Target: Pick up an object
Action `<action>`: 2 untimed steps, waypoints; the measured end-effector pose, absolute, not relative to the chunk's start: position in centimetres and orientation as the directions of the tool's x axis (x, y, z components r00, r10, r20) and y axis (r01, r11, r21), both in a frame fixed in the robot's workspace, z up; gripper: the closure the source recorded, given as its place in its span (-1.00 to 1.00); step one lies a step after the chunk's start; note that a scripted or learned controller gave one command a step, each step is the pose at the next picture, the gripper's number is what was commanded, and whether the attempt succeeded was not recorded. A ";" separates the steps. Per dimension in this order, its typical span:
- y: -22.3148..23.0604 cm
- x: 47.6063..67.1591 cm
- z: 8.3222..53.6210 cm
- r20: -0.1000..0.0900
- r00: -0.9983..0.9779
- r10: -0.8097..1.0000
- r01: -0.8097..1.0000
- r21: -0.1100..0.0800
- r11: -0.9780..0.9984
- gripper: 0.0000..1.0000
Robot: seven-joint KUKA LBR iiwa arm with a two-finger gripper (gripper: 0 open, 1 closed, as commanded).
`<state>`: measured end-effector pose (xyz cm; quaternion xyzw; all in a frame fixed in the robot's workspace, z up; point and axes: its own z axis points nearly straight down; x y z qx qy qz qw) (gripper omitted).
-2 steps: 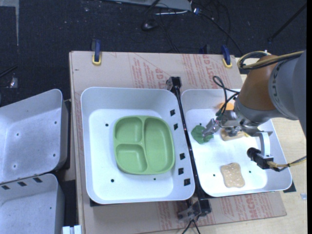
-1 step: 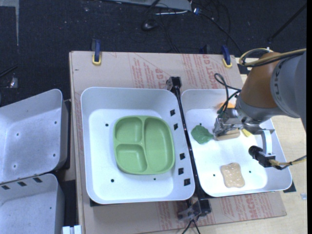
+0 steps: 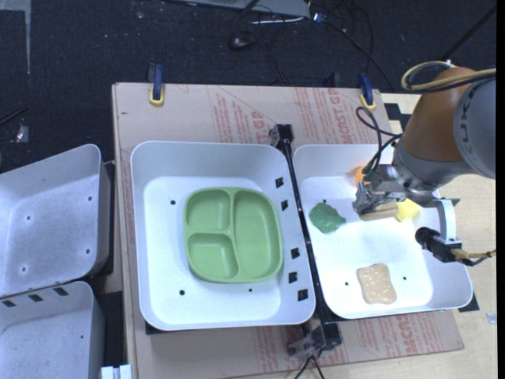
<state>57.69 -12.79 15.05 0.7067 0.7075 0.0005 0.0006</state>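
While low in the right bin (image 3: pixel 450 290), the end effector (image 3: pixel 372 204) nears a green object (image 3: pixel 327 217)

The jaws hang over the right bin (image 3: pixel 339 279), near its far wall. Left of them, touching it along a black clip strip (image 3: pixel 297 231), sits the left bin (image 3: pixel 150 168), bearing a green tray (image 3: pixel 234 234) with 3 compartments. Both bins rest on a cardboard sheet (image 3: pixel 205 109). Beyond the jaws, 2 blue clamps (image 3: pixel 156 83) (image 3: pixel 366 90) grip its far edge, the nearer one just behind them. Well left of the jaws lie 2 spare white bins (image 3: pixel 47 212). Black cables (image 3: pixel 331 34) trail across the dark floor far behind.
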 end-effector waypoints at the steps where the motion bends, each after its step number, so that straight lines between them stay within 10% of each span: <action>1: -12.1 57.4 21.1 -0.001 -0.003 1.000 1.000 0.004 0.003 1.00; 2: -11.6 58.4 26.5 -0.001 -0.004 1.000 1.000 0.006 0.004 1.00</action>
